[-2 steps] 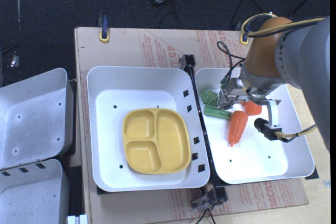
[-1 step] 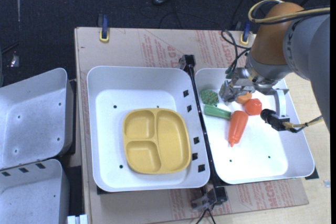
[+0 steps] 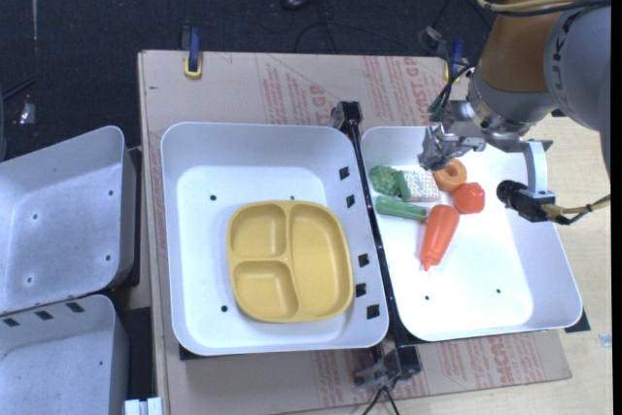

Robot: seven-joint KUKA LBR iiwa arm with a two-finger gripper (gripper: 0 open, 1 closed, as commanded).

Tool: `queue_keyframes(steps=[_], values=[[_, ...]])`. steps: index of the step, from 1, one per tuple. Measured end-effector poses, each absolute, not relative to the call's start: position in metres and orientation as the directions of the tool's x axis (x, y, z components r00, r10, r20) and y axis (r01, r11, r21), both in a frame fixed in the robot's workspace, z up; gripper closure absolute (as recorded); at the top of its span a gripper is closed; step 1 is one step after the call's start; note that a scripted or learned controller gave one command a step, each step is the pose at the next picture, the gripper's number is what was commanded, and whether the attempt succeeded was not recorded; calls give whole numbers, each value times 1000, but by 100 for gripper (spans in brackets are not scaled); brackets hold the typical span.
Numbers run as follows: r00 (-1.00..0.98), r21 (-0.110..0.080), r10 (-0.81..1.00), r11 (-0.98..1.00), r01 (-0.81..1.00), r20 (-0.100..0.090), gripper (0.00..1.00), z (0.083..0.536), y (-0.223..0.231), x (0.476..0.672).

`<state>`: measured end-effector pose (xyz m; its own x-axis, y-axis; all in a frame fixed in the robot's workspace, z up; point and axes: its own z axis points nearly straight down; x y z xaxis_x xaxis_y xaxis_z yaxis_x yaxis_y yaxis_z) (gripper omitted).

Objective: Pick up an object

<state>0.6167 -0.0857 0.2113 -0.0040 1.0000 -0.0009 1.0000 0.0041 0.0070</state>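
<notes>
- Likely target: small orange round piece in the right bin, near its back-left area. Gripper sits right over/against its upper-left edge; contact looks probable but can't confirm.
- Gripper state: can't tell whether it's apart or together – the tip is dark and blurred vs. the bin floor. Nothing visibly clamped, so no grasp to claim.
- Just beside the orange piece: red tomato-like item to its lower right, touching or nearly so.
- Carrot lies tilted below those two, tip pointing toward the bin's front.
- Left of the gripper: green leafy piece, pale speckled block next to it, green pod under both. All bunched close – crowded pick zone.
- Left bin holds a yellow divided plate, well apart from the action.
- Progress, my read: approach done, arm is down at the pile. Left to do: secure a grip on one item and lift it off the floor. All objs rest in the bin, so the pick isn't done yet.
- Risk: neighbours so tight that fingers may nudge the tomato instead.
</notes>
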Motion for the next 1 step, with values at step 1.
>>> queue_keyframes(steps=[1], values=[[-4, 6, 1000, 4, 1000, -1, 100, 265, -86, 618]])
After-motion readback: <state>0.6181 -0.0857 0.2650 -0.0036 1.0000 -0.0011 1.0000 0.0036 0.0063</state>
